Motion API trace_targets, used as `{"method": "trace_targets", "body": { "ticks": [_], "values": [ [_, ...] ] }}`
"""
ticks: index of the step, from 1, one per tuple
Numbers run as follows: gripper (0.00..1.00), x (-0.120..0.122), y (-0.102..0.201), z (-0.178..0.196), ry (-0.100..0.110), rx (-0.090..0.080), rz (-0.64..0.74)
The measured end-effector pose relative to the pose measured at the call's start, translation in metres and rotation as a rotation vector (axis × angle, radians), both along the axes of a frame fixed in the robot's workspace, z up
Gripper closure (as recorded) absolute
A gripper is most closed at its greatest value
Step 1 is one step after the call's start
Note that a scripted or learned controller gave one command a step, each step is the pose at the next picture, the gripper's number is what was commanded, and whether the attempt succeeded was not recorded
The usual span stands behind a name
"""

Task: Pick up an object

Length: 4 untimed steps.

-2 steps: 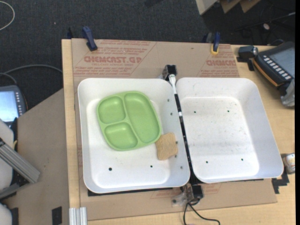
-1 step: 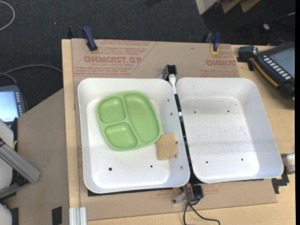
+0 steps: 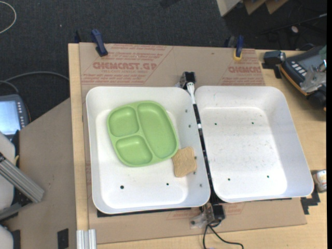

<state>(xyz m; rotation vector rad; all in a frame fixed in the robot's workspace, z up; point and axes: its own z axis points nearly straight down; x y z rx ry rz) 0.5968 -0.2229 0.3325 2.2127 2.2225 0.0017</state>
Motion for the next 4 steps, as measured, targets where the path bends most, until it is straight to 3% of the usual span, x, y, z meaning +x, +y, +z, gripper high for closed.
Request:
{"method": "trace_targets", "body": {
  "ticks": [1, 2, 3, 4],
  "values": [
    [1.00, 0.046, 0.055, 0.097, -0.008, -0.001, 0.001],
    [1.00, 0.071, 0.062, 0.210, -0.011, -0.002, -0.001],
    [1.00, 0.013, 0.093, 0.149, 0.011, 0.005, -0.004],
    [1.00, -0.050, 0.112, 0.095, 0.013, 0.005, -0.005]
  ]
}}
